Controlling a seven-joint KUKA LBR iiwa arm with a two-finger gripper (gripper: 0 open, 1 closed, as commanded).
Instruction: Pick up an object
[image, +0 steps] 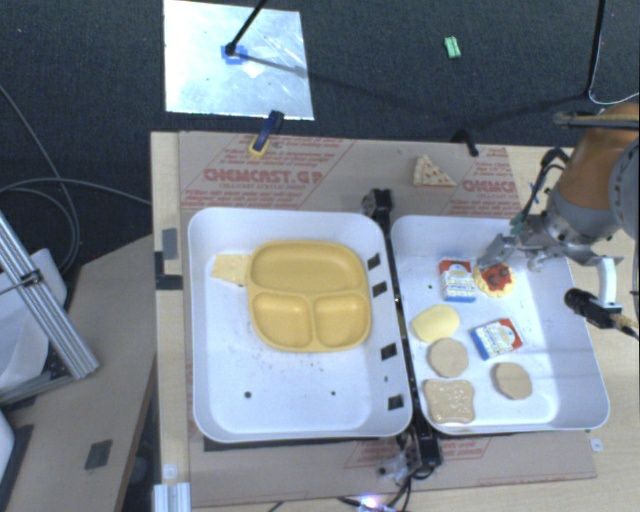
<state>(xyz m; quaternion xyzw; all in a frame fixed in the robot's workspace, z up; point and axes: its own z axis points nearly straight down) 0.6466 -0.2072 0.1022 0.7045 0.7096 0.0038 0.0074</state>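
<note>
Grey and banded in orange, the robot arm (600, 180) is reaching in over the shallow white right-hand bin (575, 370), and its two-finger gripper (500, 262) is hanging low at that bin's far edge. Whether the jaws are released or clenched cannot be told here. Directly under the gripper, the small orange-and-red toy food piece (496, 281) is lying on the bin floor, and nothing is visibly sitting between the jaws. Just beside that piece, a red-and-blue printed packet (458, 280) is lying flat. Nearer the camera from the piece, a pale yellow rounded lump (436, 323), a second blue-and-red packet (497, 337), two tan round discs (448, 357) (512, 380) and a beige toast-like slab (450, 400) are resting apart from one another.
</note>
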